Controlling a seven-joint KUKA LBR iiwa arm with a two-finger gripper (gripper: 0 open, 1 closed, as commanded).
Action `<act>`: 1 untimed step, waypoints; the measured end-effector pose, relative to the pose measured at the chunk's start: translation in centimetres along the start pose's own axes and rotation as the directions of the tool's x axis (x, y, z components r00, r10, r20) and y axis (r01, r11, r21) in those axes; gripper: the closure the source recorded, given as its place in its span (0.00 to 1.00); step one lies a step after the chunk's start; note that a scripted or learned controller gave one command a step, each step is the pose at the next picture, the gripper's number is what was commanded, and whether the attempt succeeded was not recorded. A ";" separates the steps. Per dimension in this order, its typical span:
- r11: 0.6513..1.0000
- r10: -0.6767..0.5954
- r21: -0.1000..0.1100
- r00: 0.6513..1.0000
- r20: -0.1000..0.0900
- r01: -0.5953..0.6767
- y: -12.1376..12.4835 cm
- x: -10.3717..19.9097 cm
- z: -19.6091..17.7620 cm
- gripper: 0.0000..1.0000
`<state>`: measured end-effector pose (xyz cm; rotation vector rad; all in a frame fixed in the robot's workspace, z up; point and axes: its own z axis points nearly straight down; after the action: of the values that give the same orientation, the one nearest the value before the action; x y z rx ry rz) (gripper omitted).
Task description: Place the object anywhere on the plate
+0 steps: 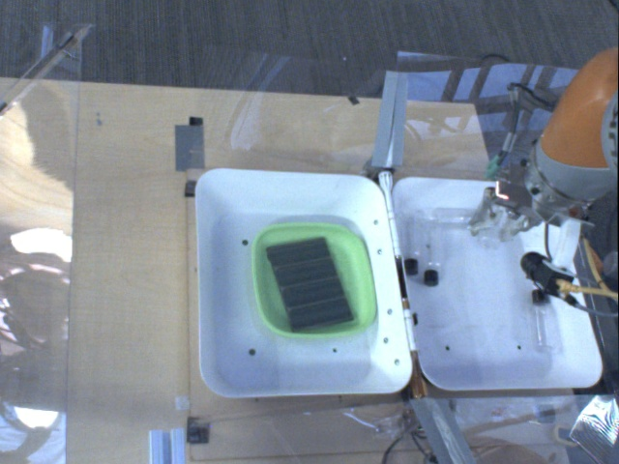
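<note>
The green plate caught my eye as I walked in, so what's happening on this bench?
A grey KUKA arm with an orange band reaches in over the right bin, its hand hanging near that bin's back edge. The green plate sits in the left bin, and a dark ribbed rectangular block already lies on it, apart from the hand. Two small black pieces rest in the right bin near the divider.
</note>
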<state>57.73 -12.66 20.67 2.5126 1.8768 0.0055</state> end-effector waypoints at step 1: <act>0.989 -0.147 0.001 0.989 -0.003 0.147 -6.8 5.5 -3.6 1.00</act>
<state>52.74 -5.47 24.21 2.3690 2.0584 0.0070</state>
